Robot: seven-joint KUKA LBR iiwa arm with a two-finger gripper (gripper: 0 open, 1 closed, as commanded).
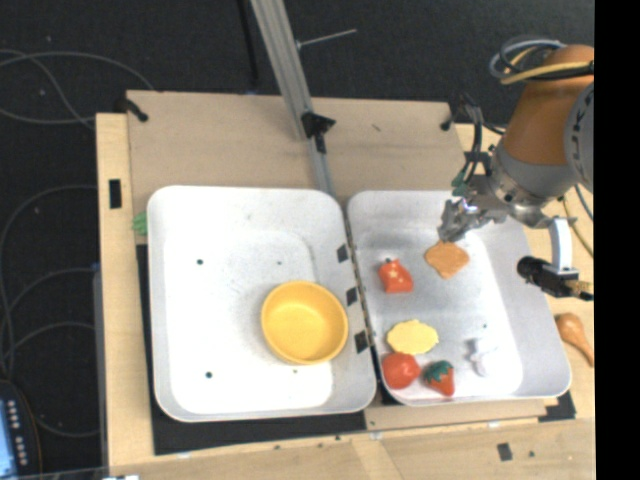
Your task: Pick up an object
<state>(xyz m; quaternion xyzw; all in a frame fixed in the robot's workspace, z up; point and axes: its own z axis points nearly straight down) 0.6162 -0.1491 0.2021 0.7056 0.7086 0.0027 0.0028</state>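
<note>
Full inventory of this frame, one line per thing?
bench: 1, tan, under both bins
left bin: 1, white
right bin: 1, white
bowl: 1, yellow, left bin, near its right wall
toast-like piece: 1, orange-tan, right bin, just below end effector
small red item: 1, right bin, left part
flat piece: 1, yellow, right bin
tomato: 1, red, right bin front
strawberry: 1, red, beside tomato
pale small item: 1, whitish, right bin
metal pole: 1, grey, rear
arm: 1, grey and orange
end effector: 1, over right bin

The gripper is positioned over the right bin, directly above a tan bread-like piece. The same bin contains a small red object, a yellow chip-shaped piece, a tomato, a strawberry and a small white item. The left bin contains a yellow bowl.
</note>
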